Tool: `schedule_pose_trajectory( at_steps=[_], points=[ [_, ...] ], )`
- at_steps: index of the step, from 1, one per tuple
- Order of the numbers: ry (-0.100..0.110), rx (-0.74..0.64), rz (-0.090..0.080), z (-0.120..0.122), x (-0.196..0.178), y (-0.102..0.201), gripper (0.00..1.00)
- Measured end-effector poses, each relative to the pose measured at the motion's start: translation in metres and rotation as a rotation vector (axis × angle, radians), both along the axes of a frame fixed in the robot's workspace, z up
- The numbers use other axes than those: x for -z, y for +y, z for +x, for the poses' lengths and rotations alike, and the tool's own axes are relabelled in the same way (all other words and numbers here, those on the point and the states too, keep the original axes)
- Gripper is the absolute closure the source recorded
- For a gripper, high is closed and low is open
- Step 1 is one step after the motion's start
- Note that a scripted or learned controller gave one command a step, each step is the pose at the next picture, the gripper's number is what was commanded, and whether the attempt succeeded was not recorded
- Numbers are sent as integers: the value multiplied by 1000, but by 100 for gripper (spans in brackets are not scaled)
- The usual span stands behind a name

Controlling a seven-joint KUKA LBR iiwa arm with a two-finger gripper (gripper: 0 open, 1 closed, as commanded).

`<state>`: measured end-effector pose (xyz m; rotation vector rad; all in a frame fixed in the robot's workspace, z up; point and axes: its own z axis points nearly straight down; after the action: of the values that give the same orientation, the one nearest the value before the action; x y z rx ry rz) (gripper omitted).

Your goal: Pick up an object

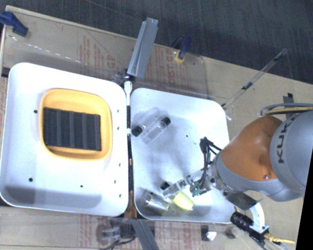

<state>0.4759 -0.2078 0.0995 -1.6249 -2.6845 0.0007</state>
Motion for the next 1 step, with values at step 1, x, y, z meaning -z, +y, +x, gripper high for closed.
schedule_pose_trajectory(
  at_steps=[1],
  points=[
    [1, -5, 0, 1, -9, 0, 100]
  ],
)
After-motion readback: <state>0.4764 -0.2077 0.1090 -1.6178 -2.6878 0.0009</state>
